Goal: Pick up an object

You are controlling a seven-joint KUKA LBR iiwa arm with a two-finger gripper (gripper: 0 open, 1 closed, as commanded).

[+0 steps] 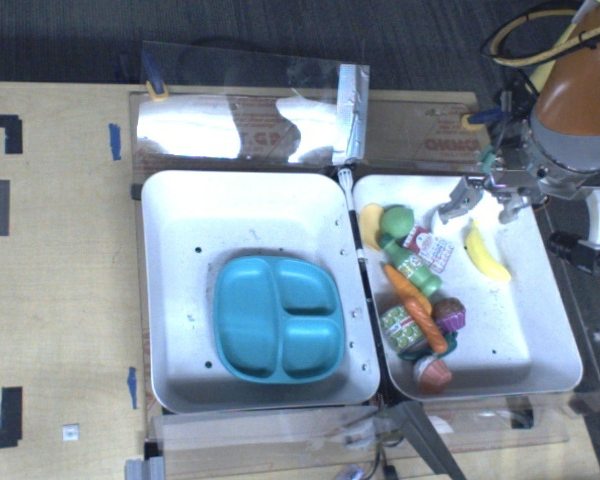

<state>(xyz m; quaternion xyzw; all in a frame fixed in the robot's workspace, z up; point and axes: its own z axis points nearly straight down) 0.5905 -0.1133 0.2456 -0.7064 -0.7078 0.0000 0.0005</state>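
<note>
Bins sit side by side on the wooden bench (50,268). Left bin (170,208) holds a blue divided tray (277,316). Right bin (550,358) holds the pickable clutter: a banana (485,253) near its top, and along the left wall a green ball (397,220), a green bottle (415,268), a carrot (420,310) and a purple piece (449,314). Gripper (485,200) hangs over the bin's top edge, fingers spread wide, nothing between them, just beside the banana

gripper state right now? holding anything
gripper: fingers open, spread apart over the back of the right bin, nothing between them; the banana lies just below it in the bin.
</note>
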